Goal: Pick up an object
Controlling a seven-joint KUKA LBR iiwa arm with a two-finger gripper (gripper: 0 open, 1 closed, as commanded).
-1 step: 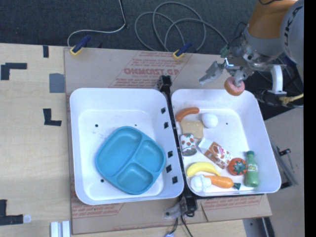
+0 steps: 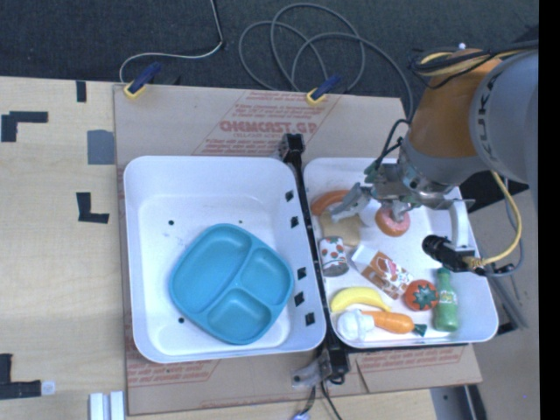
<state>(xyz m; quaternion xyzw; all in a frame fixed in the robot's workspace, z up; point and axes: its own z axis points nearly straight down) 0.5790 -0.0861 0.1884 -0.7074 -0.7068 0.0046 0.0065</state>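
Grey gripper (image 2: 378,201) — over right bin (image 2: 486,309)

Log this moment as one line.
arm: over right bin | hand: above toy food | blue divided plate: left bin

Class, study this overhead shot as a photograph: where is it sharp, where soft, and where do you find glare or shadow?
Camera view: lighting is even and soft; the blue plate and left bin look reasonably sharp, with only faint shadow along the bin walls. The arm is slightly blurred, and the toy food beneath it, like the banana, is small and soft. The white bins are bright but not blown out.
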